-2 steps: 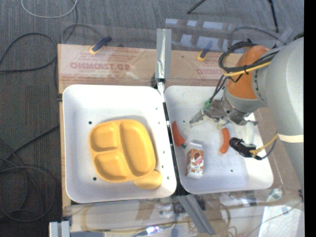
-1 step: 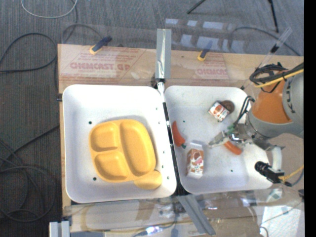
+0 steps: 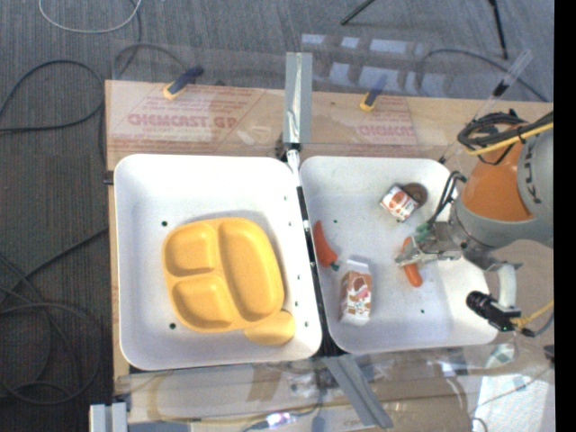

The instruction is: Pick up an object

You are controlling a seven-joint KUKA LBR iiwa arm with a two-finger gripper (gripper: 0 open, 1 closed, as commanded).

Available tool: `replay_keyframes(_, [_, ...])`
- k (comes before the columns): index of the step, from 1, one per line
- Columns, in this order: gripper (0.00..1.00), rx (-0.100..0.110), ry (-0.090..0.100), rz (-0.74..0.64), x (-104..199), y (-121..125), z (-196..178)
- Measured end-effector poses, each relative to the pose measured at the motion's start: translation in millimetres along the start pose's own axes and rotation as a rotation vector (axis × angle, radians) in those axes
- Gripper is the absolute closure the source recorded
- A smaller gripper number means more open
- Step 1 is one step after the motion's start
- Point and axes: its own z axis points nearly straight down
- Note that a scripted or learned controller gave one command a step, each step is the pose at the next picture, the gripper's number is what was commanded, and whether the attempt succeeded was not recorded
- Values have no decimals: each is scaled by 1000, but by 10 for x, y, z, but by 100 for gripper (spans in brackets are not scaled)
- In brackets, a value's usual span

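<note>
The right bin holds several small things. A red and white carton lies near its front. Close to the divider lies a slim red-orange piece. A small printed can rests on its side toward the back, touching a brown round item. A short orange piece lies at centre right. My gripper is low in the bin, right over the top end of that orange piece, and hides part of it. The arm comes in from the right.
In the left bin there is a yellow divided tray, with a yellow rounded item at its front corner. A metal divider separates the bins. Cables hang beside the arm at the right.
</note>
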Motion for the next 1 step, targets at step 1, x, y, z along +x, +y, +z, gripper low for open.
replay_keyframes(1, [100, 16, 1, 224, 828, 323, -884])
